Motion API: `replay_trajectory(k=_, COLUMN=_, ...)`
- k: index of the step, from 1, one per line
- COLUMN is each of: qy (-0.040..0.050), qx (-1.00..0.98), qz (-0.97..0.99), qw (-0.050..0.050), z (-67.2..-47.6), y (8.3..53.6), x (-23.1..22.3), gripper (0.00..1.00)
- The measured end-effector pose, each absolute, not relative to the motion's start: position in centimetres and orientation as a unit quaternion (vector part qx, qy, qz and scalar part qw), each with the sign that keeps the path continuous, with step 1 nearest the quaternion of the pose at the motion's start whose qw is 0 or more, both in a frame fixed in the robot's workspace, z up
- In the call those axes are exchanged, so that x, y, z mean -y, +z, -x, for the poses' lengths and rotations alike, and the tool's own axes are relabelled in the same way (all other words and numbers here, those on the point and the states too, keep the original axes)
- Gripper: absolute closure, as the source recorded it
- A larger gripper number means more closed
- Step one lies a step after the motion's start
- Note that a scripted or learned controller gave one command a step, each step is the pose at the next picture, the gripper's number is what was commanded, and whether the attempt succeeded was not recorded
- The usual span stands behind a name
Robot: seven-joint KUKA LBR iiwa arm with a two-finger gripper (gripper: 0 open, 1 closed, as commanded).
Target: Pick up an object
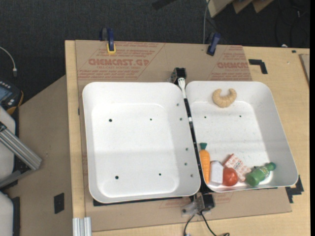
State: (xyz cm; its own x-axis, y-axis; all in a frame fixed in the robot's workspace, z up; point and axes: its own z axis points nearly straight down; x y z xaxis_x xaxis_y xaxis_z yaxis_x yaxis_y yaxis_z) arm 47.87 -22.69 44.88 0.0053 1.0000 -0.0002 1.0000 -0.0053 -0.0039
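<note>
Cardboard-brown bench sheet [147, 58], printed in red, carrying all below.
White left bin [133, 141]: shallow, bare floor with four dark dots.
White right bin [236, 132]: touching the left bin along a black joining strip.
Croissant [224, 97]: far end of the right bin, alone, well apart from the rest.
Green bottle [259, 174]: near right corner, lying tilted.
Carrot [204, 160]: against the dividing wall, leaf end away.
Red fruit [230, 176]: wedged between a white carton [216, 172] and the bottle, a red-and-white packet [236, 163] just behind.
Blue clamps [109, 37]: on the bench's far edge.
Pincer: opening and hold cannot be told.
</note>
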Motion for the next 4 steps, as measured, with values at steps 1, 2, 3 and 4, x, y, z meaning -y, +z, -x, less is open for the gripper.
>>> replay_trajectory(k=1, qy=-0.0023, qx=0.709, qz=0.705, qw=-0.005, z=-51.9, y=50.8, x=18.7, gripper=1.00)
replay_trajectory(k=2, qy=0.0012, qx=0.706, qz=0.709, qw=0.001, z=-49.0, y=47.7, x=22.6, gripper=1.00)
replay_trajectory(k=3, qy=0.0013, qx=0.707, qz=0.708, qw=0.002, z=-47.9, y=42.0, x=22.4, gripper=1.00)
replay_trajectory(k=4, qy=-0.0029, qx=0.711, qz=0.703, qw=-0.003, z=-48.1, y=45.9, x=13.4, gripper=1.00)
